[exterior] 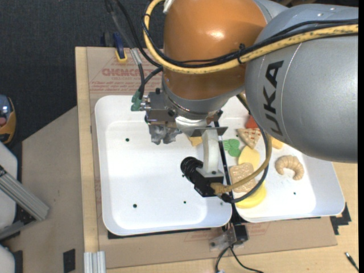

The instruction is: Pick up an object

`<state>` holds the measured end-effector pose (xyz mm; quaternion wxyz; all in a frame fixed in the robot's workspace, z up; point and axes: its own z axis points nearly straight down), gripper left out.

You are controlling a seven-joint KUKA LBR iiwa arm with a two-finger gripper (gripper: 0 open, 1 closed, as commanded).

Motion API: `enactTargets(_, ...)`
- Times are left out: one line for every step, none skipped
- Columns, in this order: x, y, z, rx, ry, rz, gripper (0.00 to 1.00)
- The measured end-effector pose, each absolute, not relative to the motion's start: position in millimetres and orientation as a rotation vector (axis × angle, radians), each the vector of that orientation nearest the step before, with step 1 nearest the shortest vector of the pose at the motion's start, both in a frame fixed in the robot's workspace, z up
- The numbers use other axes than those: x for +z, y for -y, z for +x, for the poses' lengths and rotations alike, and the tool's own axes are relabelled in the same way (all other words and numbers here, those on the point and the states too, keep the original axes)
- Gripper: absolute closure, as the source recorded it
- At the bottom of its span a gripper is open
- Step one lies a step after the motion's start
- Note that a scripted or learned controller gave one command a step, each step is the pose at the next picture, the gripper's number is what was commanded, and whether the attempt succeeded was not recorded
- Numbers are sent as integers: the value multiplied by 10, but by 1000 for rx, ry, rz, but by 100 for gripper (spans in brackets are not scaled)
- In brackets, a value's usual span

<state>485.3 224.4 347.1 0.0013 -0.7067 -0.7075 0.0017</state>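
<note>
The pickable items I can see all lie in the right-hand shallow white bin [310, 205], crowded toward its left side. A tan toy croissant [290, 167] lies a little apart from the rest, out on the bin floor. Further left there is a triangular tan pizza-slice toy [249, 136], with a green leaf-shaped plastic piece [232, 148] just beside it. In front of those, a speckled tan bread-slice toy [242, 176] rests over a rounded yellow plastic piece [255, 199] in the bin's near-left corner. A small red item [250, 121] peeks out from under the arm; I cannot make out what it is.

The dark metal gripper [162, 136] hangs over the back part of the left-hand shallow white bin [142, 181], well apart from the croissant and nearer the green piece. From this angle I cannot tell whether the claw is apart or together, and I see nothing in it.

Both bins sit on a brown cardboard sheet with red lettering [116, 73]. The grey arm with its orange band [210, 27] covers the back of the bins.
</note>
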Motion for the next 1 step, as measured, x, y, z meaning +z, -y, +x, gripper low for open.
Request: enactTargets(3717,-2247,5079,-6,2222,-2223,100)
